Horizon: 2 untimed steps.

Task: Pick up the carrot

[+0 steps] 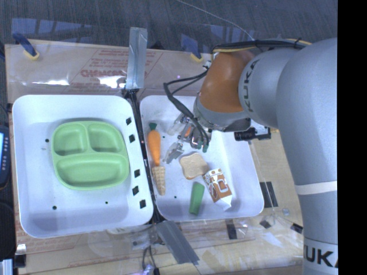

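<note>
Wrist hides much of the gripper (182, 141), finger state unclear, just right of the carrot (154, 146); "KUKA" readable on the arm (298, 96).

From my screen, the arm (287, 96) covers the right bin's (246, 205) far corner. I can't read the small carton's (218, 186) print, too small.

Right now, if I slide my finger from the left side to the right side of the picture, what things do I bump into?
Green divided plate → carrot → slice of bread → snack packet → big grey arm. The corn cob, the green cucumber and the gripper overlap these sideways, so I left them out.
</note>
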{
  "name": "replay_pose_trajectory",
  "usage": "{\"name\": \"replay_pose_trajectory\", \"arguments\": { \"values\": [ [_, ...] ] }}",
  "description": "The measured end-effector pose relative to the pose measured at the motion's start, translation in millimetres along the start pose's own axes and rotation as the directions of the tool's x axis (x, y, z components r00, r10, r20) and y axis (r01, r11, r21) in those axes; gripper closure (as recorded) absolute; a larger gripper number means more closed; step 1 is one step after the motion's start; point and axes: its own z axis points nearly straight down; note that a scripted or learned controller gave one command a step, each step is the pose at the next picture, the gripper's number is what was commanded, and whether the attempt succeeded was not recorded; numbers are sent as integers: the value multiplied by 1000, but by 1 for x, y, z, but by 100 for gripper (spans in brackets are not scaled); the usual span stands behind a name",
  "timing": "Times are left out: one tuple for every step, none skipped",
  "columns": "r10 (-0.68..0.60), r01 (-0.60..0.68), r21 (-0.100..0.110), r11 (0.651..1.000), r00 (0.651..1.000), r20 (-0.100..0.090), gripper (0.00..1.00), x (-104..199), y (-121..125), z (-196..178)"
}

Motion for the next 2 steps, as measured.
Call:
{"name": "replay_pose_trajectory", "arguments": {
  "values": [
    [-8, 8, -1, 1000, 1000, 6, 100, -2, 2, -13],
    [299, -299, -5, 954, 954, 8, 100, 52, 89, -87]
  ]
}}
